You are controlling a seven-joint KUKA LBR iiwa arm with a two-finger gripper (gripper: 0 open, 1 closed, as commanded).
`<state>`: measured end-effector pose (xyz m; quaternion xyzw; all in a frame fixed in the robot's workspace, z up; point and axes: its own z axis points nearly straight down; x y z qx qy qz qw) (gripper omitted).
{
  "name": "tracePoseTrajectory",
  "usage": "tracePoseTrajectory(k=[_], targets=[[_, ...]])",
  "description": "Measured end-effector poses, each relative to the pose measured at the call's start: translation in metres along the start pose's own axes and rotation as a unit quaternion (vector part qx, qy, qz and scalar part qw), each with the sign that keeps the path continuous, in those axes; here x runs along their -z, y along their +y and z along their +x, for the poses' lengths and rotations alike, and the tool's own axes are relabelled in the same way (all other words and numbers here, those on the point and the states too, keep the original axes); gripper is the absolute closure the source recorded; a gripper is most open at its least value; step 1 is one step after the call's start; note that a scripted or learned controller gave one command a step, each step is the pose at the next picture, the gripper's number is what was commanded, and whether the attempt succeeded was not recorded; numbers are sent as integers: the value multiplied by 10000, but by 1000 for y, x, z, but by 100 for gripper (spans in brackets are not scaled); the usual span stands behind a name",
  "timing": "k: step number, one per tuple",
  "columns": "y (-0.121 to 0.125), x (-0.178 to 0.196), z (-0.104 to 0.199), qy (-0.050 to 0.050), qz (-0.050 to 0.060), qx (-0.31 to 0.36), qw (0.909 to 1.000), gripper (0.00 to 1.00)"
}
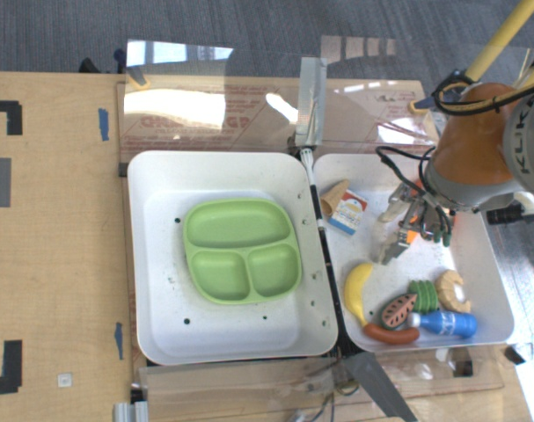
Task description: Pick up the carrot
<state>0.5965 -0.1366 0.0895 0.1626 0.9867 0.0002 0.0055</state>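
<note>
1. Near edge of the right bin (500,310): red sausage-like piece (391,333), blue bottle (448,324), brown leaf-shaped piece (397,309), green ridged piece (422,294) and tan pastry-like piece (452,290) bunched together, touching or nearly so.
2. Yellow banana (357,290) lies just left of that bunch, near the bin's left wall.
3. Left bin (152,236): green divided plate (242,250) sits mid-bin.
4. Mid right bin: gripper (404,232) hangs over the floor, fingers (394,251) pointing down-left; something orange sits at the fingers, likely the carrot (413,233), but too small to tell if clamped. Cannot tell finger state.
5. Far left part of right bin: small white-blue-red box (347,212) beside a tan wedge (334,193).
</note>
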Motion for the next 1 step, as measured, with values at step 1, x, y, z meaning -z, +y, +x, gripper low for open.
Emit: tracePoseTrajectory(k=[1], targets=[[2,14,-4,-62,-8,9,10000,100]])
